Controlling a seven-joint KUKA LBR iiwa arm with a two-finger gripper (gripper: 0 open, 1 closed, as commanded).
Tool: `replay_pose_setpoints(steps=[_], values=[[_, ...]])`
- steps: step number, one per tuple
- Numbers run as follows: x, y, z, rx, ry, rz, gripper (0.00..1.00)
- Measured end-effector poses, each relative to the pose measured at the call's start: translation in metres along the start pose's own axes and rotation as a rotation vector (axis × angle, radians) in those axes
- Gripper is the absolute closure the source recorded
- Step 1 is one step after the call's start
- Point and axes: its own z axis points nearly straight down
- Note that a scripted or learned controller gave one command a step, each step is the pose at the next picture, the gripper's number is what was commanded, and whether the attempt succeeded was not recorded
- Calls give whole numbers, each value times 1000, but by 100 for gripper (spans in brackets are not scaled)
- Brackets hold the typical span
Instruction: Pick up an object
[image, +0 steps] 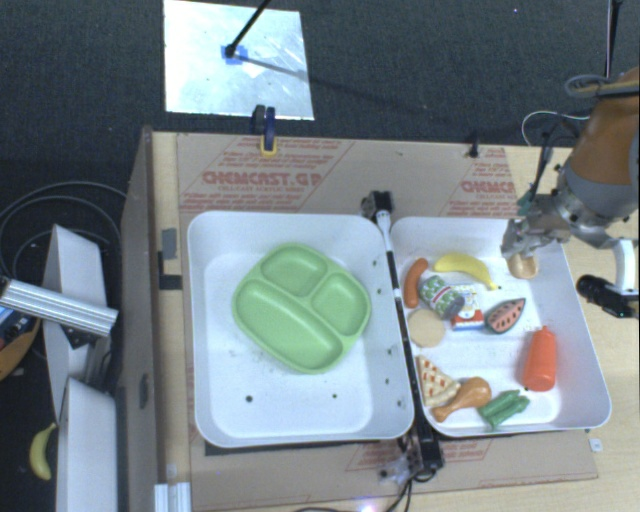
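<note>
The right bin (580, 330) holds several toy foods: a yellow banana (466, 266), a sausage (413, 283), a small can (446, 296), a watermelon slice (506, 315), an orange carrot (540, 360), a round cookie (427, 328), a pizza slice (435, 378), a drumstick (462, 396) and green pods (503, 407). My gripper (520, 243) hangs over the bin's far right corner. A small tan piece (523, 267) sits directly beneath it; whether they touch is unclear.
The left bin (215, 300) carries a green divided plate (300, 305). A low wall (397, 310) separates the two bins. The arm's grey wrist (600, 190) comes in from the right, with black parts (605, 293) beside the right bin's rim.
</note>
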Motion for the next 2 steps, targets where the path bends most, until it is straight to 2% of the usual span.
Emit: replay_pose_setpoints(steps=[1,2], values=[[-34,35,16,3,-1,4,100],[20,48,17,3,1,0,100]])
